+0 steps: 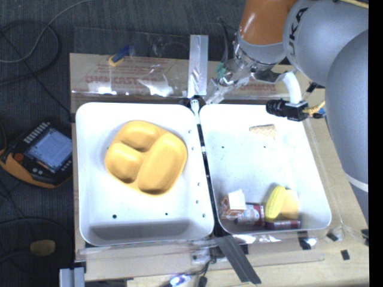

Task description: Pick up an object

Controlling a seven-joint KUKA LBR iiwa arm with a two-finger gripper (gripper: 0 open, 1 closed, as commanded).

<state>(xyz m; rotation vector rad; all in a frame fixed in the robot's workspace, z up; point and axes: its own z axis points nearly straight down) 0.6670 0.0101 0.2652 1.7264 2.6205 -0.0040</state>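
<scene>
— Where is the arm [335, 46]?
— It comes in from the right, its grey bulk along that side, the orange band [266, 14] at the top.
— And the gripper [222, 87]?
— Below the band, slanting down to the left; its tip is too blurred to read.

Dark carpet [36, 232] fills left and top of frame. Black cables [27, 40] loop at upper left. Orange pendant [39, 154] lies at left. Pale wooden bench [90, 64] at centre.
</scene>
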